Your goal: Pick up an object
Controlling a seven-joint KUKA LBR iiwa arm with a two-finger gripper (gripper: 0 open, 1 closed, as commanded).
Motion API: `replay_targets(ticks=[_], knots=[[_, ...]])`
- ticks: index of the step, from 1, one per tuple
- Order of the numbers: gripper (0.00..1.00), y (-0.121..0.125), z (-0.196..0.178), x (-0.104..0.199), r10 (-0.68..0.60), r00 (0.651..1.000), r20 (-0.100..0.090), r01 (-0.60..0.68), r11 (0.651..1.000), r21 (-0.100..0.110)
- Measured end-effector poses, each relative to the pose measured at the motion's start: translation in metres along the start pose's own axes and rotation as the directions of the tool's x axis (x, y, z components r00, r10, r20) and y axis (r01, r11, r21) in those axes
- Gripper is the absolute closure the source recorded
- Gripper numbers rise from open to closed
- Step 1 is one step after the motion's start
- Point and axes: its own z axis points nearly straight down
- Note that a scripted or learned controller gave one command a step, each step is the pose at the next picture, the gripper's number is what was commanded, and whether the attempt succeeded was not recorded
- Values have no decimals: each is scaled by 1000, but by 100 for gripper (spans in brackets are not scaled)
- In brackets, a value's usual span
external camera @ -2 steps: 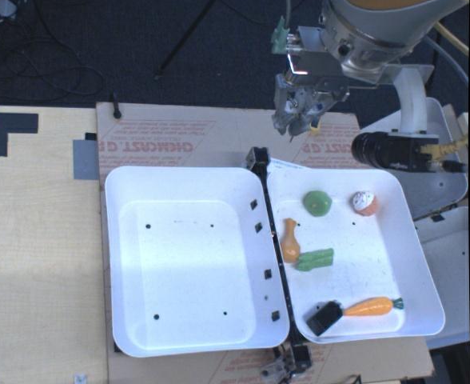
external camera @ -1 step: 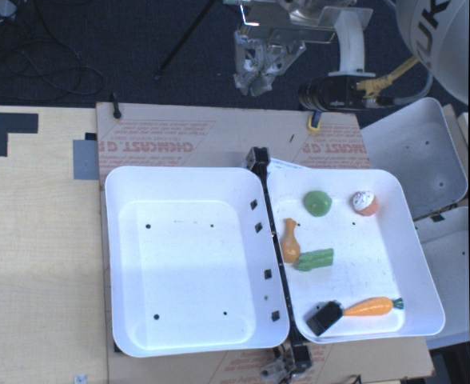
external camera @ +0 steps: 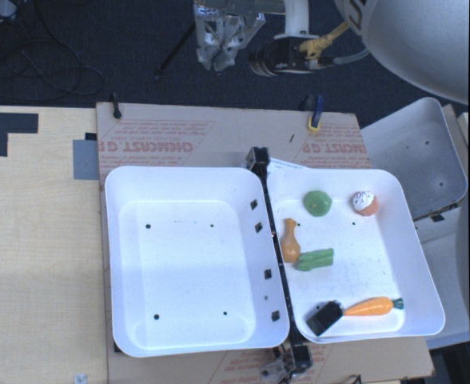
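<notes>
Printed text on the cardboard sheet [external camera: 219,138] beneath the two bins. Red lettering reading "CHEMCAST", upside down to the camera, appears twice along the sheet's far edge, below the gripper [external camera: 223,42]: once behind the left bin [external camera: 123,214], once behind the right bin [external camera: 415,238]. Finer red lines accompany each mark but are too small to read. Further red print at the sheet's near edge is illegible.

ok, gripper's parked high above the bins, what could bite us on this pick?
1. The orange bottle touches the green piece beside the divider; a grab may clip both.
2. The carrot abuts the black block near the bin wall.
3. The gripper has a long descent.
</notes>
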Motion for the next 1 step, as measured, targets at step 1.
replay_targets(ticks=[1], knots=[[100, -2, -10, 0, -4, 1000, 3, 4, 1000, 5]])
